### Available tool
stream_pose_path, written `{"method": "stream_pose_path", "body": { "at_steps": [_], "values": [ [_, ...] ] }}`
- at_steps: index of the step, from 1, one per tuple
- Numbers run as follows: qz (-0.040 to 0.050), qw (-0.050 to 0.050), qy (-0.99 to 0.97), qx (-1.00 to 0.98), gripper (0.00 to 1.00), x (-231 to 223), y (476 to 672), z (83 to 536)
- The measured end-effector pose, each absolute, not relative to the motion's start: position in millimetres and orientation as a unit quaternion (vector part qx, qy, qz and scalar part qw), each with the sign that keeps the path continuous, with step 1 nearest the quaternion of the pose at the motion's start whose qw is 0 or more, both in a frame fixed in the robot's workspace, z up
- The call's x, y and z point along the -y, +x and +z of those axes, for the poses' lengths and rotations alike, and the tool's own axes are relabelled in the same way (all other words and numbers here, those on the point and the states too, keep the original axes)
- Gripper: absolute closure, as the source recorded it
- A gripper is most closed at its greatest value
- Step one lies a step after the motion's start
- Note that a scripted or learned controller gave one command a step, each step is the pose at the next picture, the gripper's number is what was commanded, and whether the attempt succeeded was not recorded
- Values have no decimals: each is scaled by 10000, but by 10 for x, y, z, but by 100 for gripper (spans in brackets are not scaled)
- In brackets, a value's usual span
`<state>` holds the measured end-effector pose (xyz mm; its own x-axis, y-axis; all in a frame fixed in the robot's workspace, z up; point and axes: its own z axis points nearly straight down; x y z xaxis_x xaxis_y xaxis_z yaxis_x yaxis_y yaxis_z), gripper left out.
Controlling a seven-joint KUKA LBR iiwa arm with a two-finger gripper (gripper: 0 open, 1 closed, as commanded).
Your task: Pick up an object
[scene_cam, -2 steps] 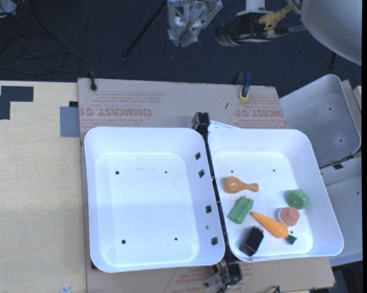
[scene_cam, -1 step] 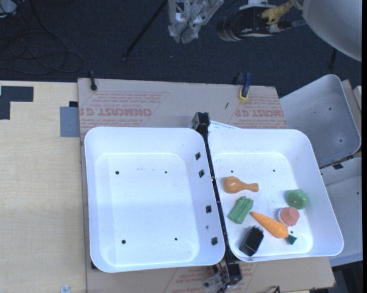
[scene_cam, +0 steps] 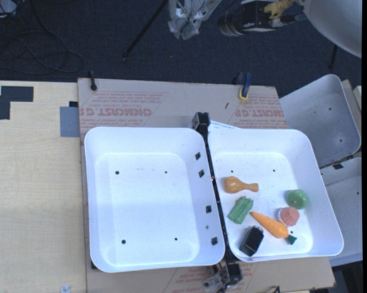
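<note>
On wooden bench [scene_cam: 31,182], cardboard sheet [scene_cam: 171,105].

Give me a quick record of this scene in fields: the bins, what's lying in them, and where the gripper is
bins: left bin and right bin, side by side
right bin contents: orange drumstick-shaped toy, green ridged piece, carrot, black block, green round toy, pink round toy
gripper: raised at the top of the view, beyond the bins
held: nothing visible between the fingers

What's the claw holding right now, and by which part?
Nothing. The claw hangs above the bench's far edge with nothing between its tips; the toys, like the carrot, lie in the right bin.
</note>
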<state>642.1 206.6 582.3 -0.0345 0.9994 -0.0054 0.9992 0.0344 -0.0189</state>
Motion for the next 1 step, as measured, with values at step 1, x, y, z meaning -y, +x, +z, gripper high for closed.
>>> {"method": "stream_pose_path", "body": {
  "at_steps": [1],
  "values": [
    [65, 32, -6926, 7213, 100, -2087, 6425, 5914]
  ]
}}
